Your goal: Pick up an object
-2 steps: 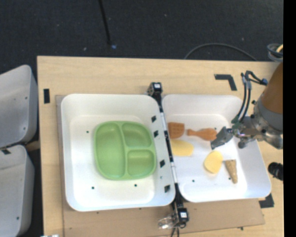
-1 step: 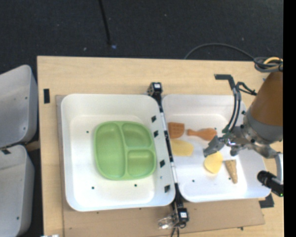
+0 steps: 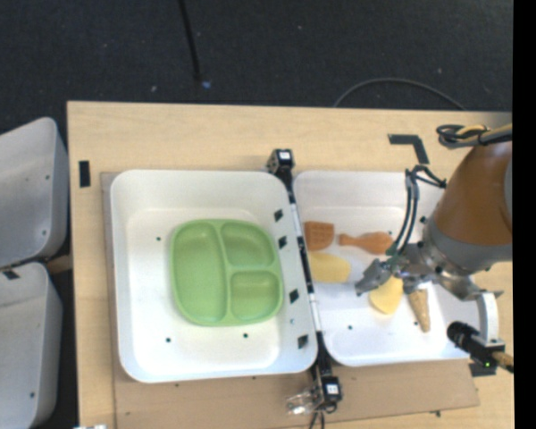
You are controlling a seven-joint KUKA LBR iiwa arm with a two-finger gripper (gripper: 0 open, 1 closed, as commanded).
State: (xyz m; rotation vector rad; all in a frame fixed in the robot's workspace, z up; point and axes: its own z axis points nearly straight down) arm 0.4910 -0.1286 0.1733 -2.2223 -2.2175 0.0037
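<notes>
Objects for pickup lie in the right bin. I see my gripper low over that bin, directly above a pale yellow piece; I cannot tell whether it is gripping anything. Just beside it lies a tan cone-shaped piece. Farther left are a yellow oval piece, an orange-brown square piece and an orange-brown spatula-shaped piece. The left bin holds a green divided tray. Both bins rest on a light wooden bench over dark floor.
</notes>
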